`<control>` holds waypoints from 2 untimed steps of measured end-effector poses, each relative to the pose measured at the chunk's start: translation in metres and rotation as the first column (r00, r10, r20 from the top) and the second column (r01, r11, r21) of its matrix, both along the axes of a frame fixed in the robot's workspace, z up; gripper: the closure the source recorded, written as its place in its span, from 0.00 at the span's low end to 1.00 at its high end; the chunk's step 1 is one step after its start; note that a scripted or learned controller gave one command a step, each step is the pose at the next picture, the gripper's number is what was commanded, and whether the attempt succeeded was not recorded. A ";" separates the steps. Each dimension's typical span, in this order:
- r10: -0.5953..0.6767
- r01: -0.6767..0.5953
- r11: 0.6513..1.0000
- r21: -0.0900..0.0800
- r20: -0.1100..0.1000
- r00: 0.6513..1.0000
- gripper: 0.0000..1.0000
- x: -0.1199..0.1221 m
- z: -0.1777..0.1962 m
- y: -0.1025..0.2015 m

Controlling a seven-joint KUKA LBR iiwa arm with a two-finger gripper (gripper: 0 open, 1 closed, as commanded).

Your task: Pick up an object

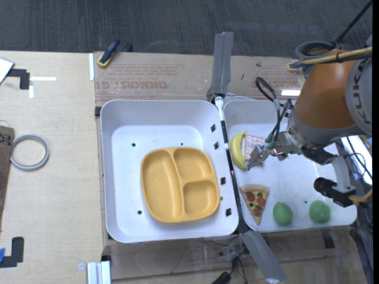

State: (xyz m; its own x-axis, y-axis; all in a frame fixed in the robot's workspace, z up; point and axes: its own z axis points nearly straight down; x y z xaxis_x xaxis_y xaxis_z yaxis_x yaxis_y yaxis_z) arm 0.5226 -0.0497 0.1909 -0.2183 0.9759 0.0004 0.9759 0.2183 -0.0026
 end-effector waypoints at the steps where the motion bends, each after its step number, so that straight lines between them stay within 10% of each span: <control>1: 0.057 -0.057 0.998 -0.002 0.003 0.998 0.00 0.062 0.048 -0.056; 2: 0.450 -0.450 0.893 -0.005 0.011 0.893 0.00 0.081 -0.094 -0.054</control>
